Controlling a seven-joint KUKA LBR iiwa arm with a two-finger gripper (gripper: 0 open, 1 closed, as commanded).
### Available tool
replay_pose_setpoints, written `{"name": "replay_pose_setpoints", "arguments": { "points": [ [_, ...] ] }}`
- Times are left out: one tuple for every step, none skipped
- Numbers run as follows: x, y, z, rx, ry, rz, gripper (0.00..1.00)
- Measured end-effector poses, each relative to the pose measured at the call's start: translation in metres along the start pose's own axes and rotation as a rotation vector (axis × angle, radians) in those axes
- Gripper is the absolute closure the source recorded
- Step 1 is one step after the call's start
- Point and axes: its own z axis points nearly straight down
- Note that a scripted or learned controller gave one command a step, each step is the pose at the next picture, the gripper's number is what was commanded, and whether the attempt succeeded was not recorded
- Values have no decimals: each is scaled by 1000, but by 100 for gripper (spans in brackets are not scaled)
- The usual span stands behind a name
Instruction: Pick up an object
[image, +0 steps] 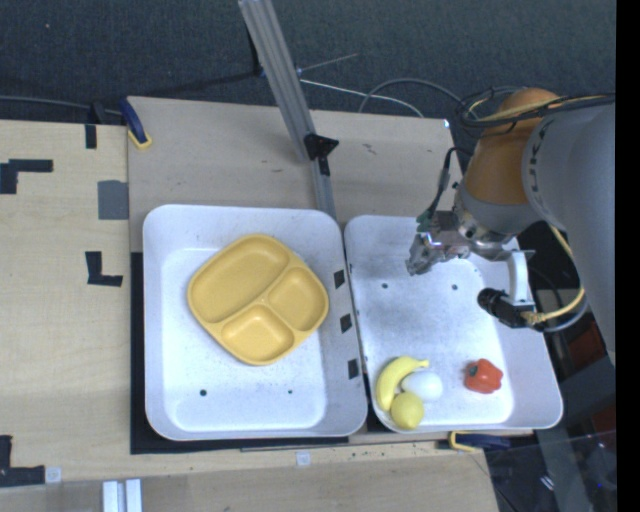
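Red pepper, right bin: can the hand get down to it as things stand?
Probably yes. The red pepper sits alone on bare bin floor, apart from the banana cluster. The hand hovers in the same bin, nothing between.

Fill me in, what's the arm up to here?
Pick attempt, nothing grabbed yet. The arm's tool hangs over the upper part of the right bin, apart from the objects. A banana, lemon, white ball and red pepper cluster at that bin's near edge. A yellow tray lies in the left bin.
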Motion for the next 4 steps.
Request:
{"name": "replay_pose_setpoints", "arguments": {
  "points": [
    [0,1,-53,-1,0,-1,100],
    [57,7,-69,2,3,-7,100],
    [103,10,-65,4,2,-6,100],
    [154,14,-79,3,3,-7,100]
  ]
}}
